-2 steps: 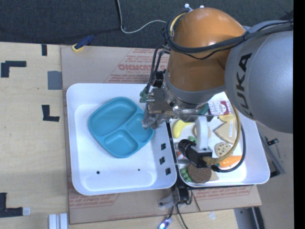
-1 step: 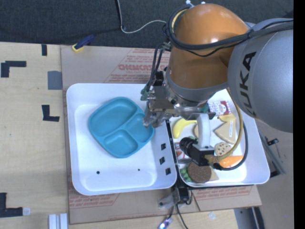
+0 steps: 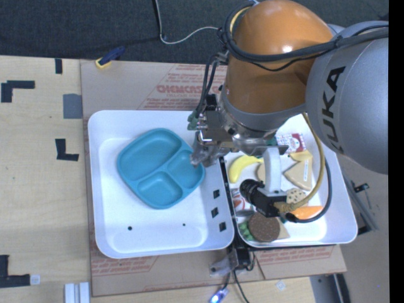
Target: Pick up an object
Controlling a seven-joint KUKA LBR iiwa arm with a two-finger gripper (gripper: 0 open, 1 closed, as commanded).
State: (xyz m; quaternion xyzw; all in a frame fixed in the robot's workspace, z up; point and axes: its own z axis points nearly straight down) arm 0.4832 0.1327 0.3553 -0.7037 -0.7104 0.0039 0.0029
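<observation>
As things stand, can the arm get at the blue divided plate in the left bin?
Probably yes. The blue plate lies flat and alone in the left bin, nothing on top, and the pincer sits right at its right edge.

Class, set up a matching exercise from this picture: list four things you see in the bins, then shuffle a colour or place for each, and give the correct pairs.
Things:
1. divided plate
2. banana
3. round cookie
4. cheese wedge

Descriptions:
A. dark brown, near the right bin's front edge
B. blue, in the left bin
C. pale tan, in the right bin beside the arm
D. yellow, in the right bin close to the divider

Pairs: 1-B, 2-D, 3-A, 4-C
</observation>
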